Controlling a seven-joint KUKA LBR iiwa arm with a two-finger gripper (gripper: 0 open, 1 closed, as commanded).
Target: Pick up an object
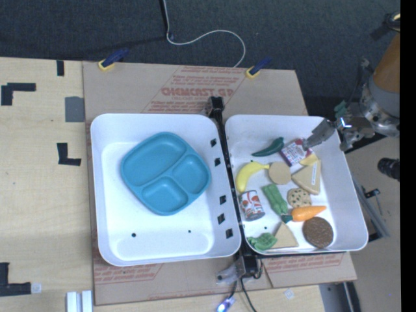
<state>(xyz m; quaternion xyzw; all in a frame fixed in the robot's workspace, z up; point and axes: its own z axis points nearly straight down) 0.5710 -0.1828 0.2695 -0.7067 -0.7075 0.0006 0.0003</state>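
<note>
The arm is being held at the right edge of the view, its orange band being shown above the grey wrist. The wrist is being angled down and to the left. The gripper is being extended from it at a slant, a grey finger being pointed down-left. Whether the fingers are being kept apart or together cannot be told.

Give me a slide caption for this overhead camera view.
Gripper poised at the toy-food bin's upper right edge; blue divided plate in left bin.
</note>
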